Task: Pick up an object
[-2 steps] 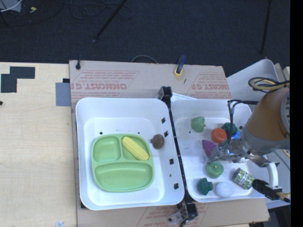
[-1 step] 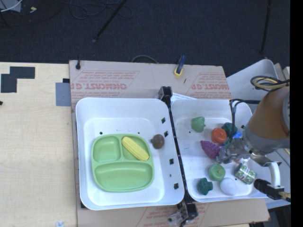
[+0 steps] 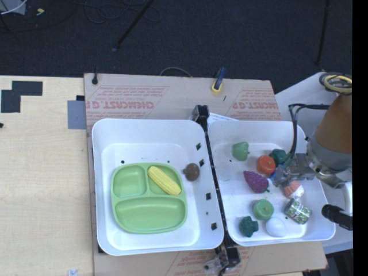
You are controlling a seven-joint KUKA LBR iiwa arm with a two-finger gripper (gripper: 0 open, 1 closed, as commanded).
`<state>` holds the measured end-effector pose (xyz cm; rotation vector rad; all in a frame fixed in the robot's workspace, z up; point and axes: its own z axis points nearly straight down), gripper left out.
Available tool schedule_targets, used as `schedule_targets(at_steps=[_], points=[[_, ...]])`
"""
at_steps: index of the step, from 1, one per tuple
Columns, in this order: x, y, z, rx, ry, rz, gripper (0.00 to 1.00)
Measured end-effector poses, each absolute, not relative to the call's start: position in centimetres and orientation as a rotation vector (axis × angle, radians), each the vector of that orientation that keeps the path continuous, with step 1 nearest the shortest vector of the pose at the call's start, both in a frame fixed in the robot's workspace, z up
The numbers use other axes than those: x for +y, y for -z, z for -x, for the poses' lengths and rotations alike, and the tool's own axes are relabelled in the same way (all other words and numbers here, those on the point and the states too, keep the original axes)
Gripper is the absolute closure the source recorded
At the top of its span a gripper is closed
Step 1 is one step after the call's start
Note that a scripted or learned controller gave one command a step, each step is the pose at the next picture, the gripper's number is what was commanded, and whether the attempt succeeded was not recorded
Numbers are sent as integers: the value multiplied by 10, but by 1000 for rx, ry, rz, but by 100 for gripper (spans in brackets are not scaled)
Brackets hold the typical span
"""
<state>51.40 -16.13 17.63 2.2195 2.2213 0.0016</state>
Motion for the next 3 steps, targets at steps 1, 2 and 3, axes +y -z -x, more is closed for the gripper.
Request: schedule_targets(at_steps=[1, 2, 3], points=[[-162, -229, -515, 2221, -3, -2219, 100], [-112, -236, -518, 2229, -1, -2218, 100], [-63, -231, -502, 2230, 3, -2221, 100]])
